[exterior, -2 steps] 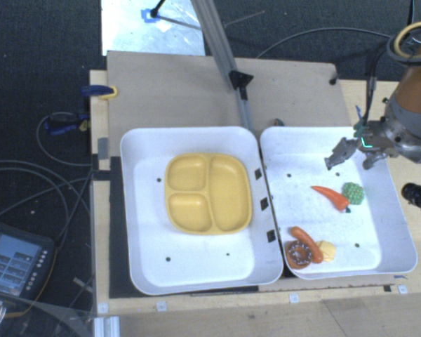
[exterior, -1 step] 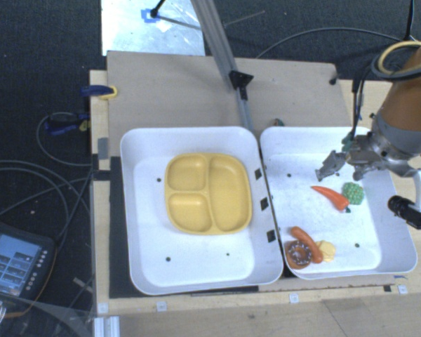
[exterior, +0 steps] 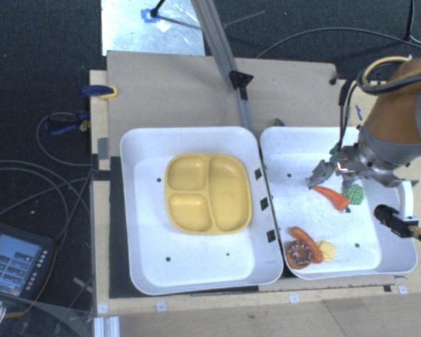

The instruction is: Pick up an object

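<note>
My gripper (exterior: 330, 177) hangs over the upper middle of the right bin (exterior: 288, 146), the arm reaching in from the right. Just below it lies an orange carrot (exterior: 331, 196), slanting down to the right, with a green knobbly piece (exterior: 353, 194) touching its right end. I cannot tell whether the gripper touches the carrot. Near the bin's front edge sit a reddish sausage (exterior: 305, 241), a brown ring doughnut (exterior: 297, 255) and a small pale yellow piece (exterior: 327, 250), all close together.
A yellow three-compartment plate (exterior: 208, 192) lies in the middle of the left bin (exterior: 144, 216). A grey pole (exterior: 217, 37) slants across the bench behind the bins. Cables trail over the floor at left.
</note>
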